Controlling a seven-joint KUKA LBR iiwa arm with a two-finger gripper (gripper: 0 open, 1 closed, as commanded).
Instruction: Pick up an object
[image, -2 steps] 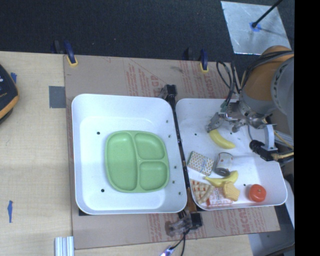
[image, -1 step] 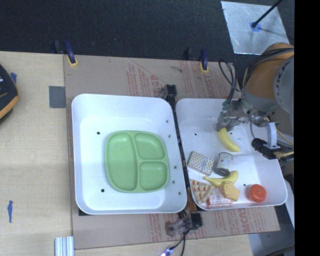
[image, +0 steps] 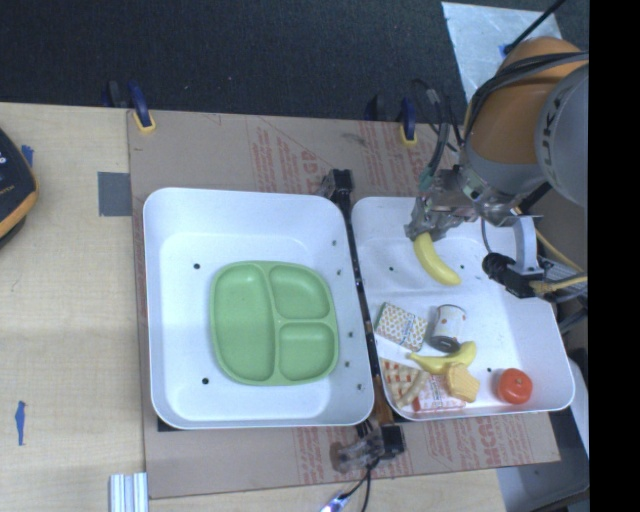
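Note:
In the right bin (image: 545, 330), a yellow banana (image: 437, 260) lies slanting near the back. Its upper end sits between the fingers of my gripper (image: 424, 228), which is shut on it from above. The lower end points toward the bin's middle. I cannot tell whether the banana is lifted or still touching the floor. The grey arm with its orange band (image: 520, 100) reaches in from the upper right.
The front of the right bin holds a patterned box (image: 400, 325), a small can (image: 447, 322), a second yellow piece (image: 446, 358), a cheese wedge (image: 463, 384), a red tomato (image: 513, 386) and a waffle-like card (image: 408, 384). A green divided plate (image: 272, 322) lies in the left bin (image: 170, 230).

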